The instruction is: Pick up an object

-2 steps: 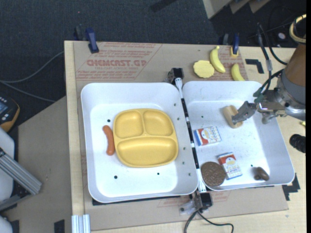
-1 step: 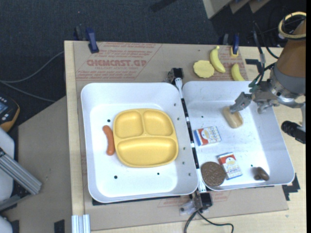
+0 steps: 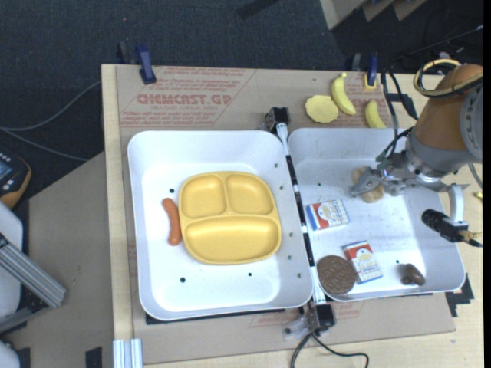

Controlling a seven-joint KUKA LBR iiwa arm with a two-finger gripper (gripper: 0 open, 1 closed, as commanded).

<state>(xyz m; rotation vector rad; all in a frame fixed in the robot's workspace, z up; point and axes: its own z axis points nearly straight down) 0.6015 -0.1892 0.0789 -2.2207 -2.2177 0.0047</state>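
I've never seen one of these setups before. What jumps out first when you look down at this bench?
The big yellow divided plate in the left bin grabs the eye, with an orange sausage lying just beside its left edge. In the right bin, the grey-and-orange arm's end effector is down over a small tan object, near two small cartons and a brown round cookie.

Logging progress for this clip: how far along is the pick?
Nothing looks lifted yet. The gripper is down in the right bin at a tan object; a grasp cannot be confirmed. The two small boxes and the brown disc lie untouched.
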